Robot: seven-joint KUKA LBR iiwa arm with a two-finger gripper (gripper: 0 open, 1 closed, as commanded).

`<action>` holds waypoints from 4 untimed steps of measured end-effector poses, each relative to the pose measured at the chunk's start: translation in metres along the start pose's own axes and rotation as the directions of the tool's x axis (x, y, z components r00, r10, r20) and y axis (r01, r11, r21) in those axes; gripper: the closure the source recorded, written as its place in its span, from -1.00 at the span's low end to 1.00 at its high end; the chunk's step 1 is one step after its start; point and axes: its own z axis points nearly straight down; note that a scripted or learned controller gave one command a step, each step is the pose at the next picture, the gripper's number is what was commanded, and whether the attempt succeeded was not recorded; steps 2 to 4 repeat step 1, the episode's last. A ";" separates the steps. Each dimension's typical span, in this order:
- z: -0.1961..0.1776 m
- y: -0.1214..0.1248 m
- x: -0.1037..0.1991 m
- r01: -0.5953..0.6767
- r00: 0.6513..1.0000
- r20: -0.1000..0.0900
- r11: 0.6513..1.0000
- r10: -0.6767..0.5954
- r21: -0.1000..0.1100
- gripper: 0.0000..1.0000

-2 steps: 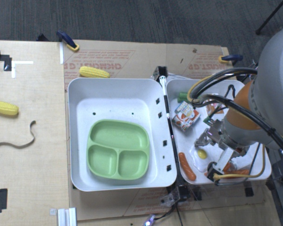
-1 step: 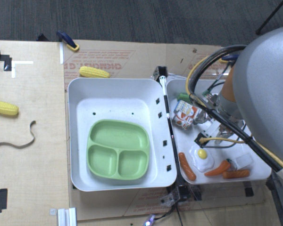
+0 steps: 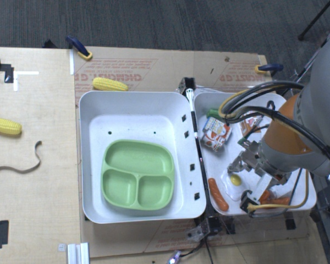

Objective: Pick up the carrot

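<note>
The arm point(image 3: 289, 133) reached in from the right and hung over the right bin point(image 3: 203, 100), its orange band above the wrist. The hand point(image 3: 252, 188) was low over the near right part of that bin, with cables looping over it. I cannot tell if the hand was open or closed, or if it had anything in it, because the wrist and cables covered it. The carrot point(image 3: 275, 201) seemed to lie at the near right corner of the right bin, just beside the hand; only a short orange piece of it showed under the arm. A red sausage point(image 3: 218, 194) lay along the near left side of the same bin, and a small yellow thing point(image 3: 235, 180) was between it and the hand. A snack packet point(image 3: 215, 133) lay further back in that bin, near the wall between the bins. The left bin point(image 3: 88, 164) held a green plate point(image 3: 137, 174) with three compartments. On the tabletop point(image 3: 33, 202) one corn cob point(image 3: 109, 84) lay just behind the left bin and another corn cob point(image 3: 4, 126) lay far to the left. A thin dark curved cord point(image 3: 22, 166) was near the second cob.
</note>
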 end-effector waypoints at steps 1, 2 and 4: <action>-0.008 0.000 -0.001 0.001 1.000 0.003 1.000 -0.001 0.002 1.00; -0.008 0.000 -0.001 0.001 1.000 0.003 1.000 -0.001 0.002 1.00; -0.008 0.000 -0.001 0.001 1.000 0.003 1.000 -0.001 0.002 1.00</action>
